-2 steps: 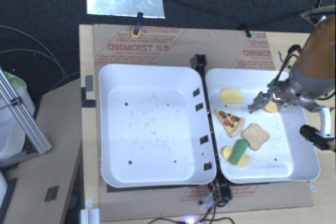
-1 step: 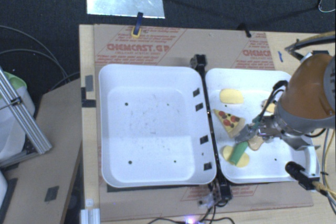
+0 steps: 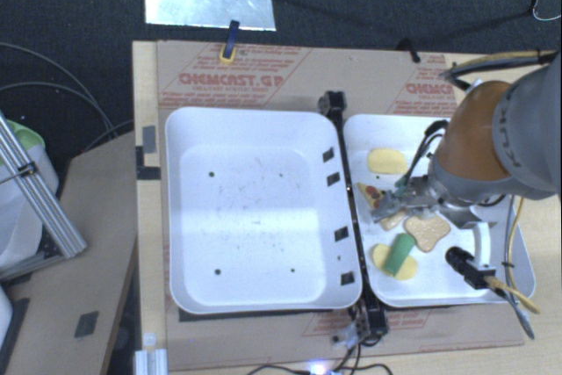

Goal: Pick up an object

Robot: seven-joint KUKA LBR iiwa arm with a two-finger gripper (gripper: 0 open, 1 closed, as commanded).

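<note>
In the right bin [image 3: 369,285] lie a pale yellow oval piece [image 3: 386,161], a tan toast-shaped piece [image 3: 428,231], a green cylinder [image 3: 399,253] resting on a yellow round piece [image 3: 384,258], and a small red and yellow item [image 3: 370,191]. My gripper [image 3: 387,204] reaches in from the right and sits low in the bin's middle, just left of the toast piece and above the green cylinder. The grey arm and its orange band [image 3: 470,136] cover the bin's right part.
The left bin [image 3: 255,215] lies beside the right one, with a black clip strip [image 3: 338,198] along the divide. Cables [image 3: 505,290] trail at the right bin's lower right corner. A metal frame [image 3: 35,198] stands off the bench's left side.
</note>
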